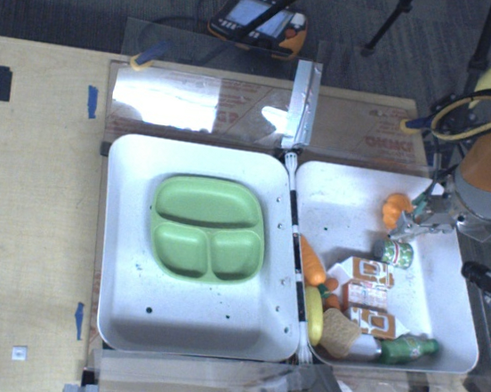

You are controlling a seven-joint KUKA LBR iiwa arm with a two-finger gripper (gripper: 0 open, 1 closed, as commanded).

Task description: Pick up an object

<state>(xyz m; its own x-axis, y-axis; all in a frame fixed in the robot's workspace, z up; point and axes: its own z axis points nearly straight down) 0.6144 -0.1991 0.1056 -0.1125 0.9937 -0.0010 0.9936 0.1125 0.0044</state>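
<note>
Hovers low at the far right of the right bin [462, 354], gripper [414, 224] set between the orange object [394, 207] and the small green-and-white can [397, 254], just beside both and apparently above them. Cannot tell from this slant whether apart or together, nor whether anything sits in the grasp. Probably aims at the can, the closest target, lying on bare white floor of the bin, a little apart from the patterned boxes [367, 298]. Risks tipping or rolling that can away on a slightly off-centre descent, since looks round and light. Risks also catching the orange object instead, or closing on two things at once and dropping both. Could scrape the bin wall, being so near the right edge. Further off in the same bin: carrot [312, 262], banana [312, 314], green bottle [407, 348], crowded together at the near side and harder to single out. In the left bin [114, 308], only a green divided plate [208, 228]. Below, a pale wooden counter [20, 206] marked with black and blue tape; beyond, dark carpet, a handheld controller [255, 22] and stand legs.
</note>
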